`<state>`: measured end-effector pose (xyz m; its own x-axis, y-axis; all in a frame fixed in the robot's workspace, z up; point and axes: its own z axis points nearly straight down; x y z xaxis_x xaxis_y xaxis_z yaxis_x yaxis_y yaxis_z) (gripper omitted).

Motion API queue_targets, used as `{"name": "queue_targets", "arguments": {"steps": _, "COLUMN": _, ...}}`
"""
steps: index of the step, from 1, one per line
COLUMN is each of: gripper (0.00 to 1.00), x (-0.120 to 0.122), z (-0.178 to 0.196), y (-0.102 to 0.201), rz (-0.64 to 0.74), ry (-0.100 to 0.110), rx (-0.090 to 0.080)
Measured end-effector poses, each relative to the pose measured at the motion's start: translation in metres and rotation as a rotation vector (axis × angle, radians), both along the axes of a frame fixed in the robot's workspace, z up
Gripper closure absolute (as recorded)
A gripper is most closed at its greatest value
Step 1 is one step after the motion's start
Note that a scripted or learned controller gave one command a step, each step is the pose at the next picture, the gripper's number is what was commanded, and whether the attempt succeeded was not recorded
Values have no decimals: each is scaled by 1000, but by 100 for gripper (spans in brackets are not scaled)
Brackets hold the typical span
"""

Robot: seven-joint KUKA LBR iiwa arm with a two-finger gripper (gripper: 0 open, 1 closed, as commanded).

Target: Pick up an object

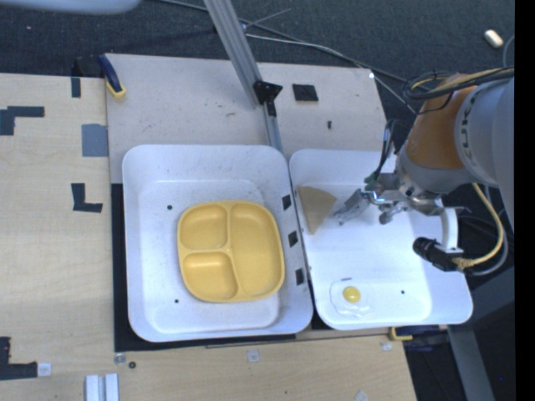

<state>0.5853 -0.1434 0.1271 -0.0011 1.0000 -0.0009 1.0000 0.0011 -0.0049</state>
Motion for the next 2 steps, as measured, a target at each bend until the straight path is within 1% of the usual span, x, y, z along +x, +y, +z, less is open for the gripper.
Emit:
{"name": "queue_targets", "arguments": {"steps": 1, "gripper": 100, "x": 0, "z": 12, "y": 1, "rz": 2, "ry": -2, "rx": 1}}
{"name": "queue_targets", "arguments": {"steps": 2, "gripper": 100, "x": 3, "z": 68, "y": 11, "rz": 1, "ry": -6, "rx": 1}}
